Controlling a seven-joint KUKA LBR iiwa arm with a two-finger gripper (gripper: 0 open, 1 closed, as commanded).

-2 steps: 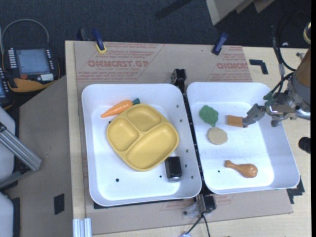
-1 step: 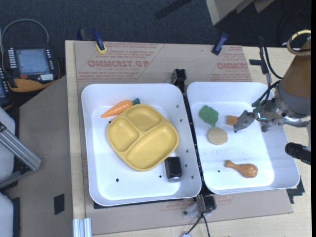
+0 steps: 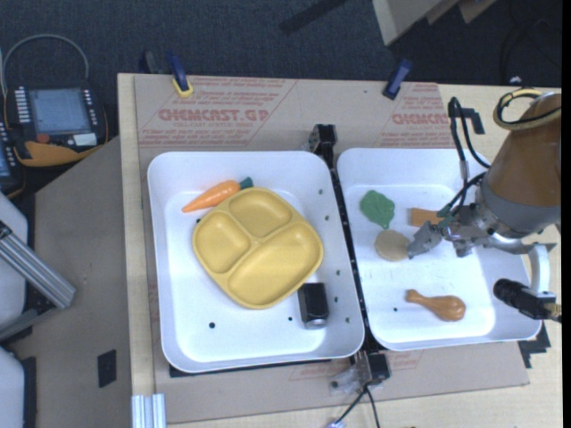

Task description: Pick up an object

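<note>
The hand (image 3: 426,242) hangs low over the right bin (image 3: 508,326), its dark fingers pointing toward the divider between the two bins, and from here I cannot tell how wide they stand; nothing shows between them. The thing nearest to it is a flat tan piece (image 3: 389,245), lying in the right bin just beside the fingertips, on the side toward the left bin (image 3: 165,239). If that is the target, I judge the coming move to be a short reach that way and down. Just beyond the tan piece, farther from me, sits a green leafy toy (image 3: 377,207); an orange block (image 3: 423,215) lies beside it. A drumstick toy (image 3: 437,304) lies nearer me, its long axis running across the bin. On the brown board (image 3: 268,105) under the bins, red print reads "CHEMCAST G.P."
</note>
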